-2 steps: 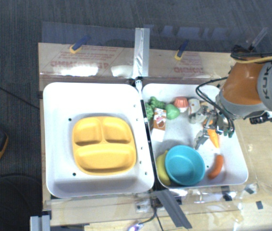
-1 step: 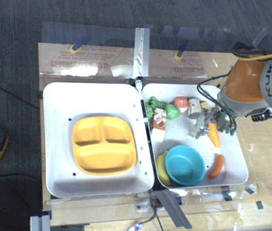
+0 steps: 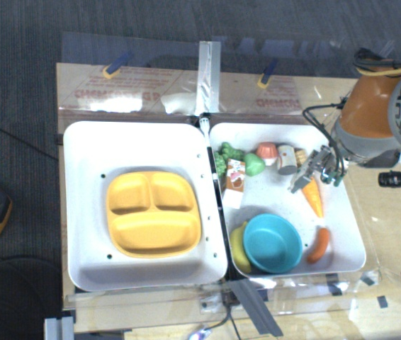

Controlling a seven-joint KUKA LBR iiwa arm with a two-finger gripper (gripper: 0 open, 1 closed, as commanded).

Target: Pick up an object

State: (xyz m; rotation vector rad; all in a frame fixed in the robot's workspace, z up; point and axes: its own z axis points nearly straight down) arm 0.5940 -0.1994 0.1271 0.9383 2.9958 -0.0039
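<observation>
The claw, its grip state not discernible at this angle, sits over the upper end of the orange carrot in the right bin, the carrot's long axis running down-right from it.

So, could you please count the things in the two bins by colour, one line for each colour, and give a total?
Yellow: 2, the divided tray and a piece behind the bowl
Blue: 1, the bowl
Orange: 2, the carrot and the sausage-shaped piece
Green: 2, the leafy piece and the rounded piece
Mixed colours: 3, the small items
Total: 10
</observation>
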